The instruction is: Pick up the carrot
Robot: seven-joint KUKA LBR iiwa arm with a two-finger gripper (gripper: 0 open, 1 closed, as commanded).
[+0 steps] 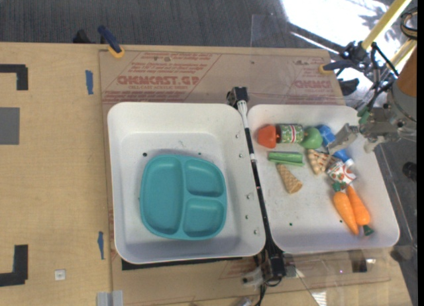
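The tool (349,134) hangs over the right bin's (311,228) far right side, above a blue block (326,132); I cannot tell how it is set. The carrot (351,210) lies well apart, near the bin's front right corner. A teal tray (183,196) sits in the left bin (126,185).

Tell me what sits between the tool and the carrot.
A small white-and-red item lies between the tool and the carrot, just above the carrot's top end. A blue piece sits beside it. Nothing covers the carrot itself.
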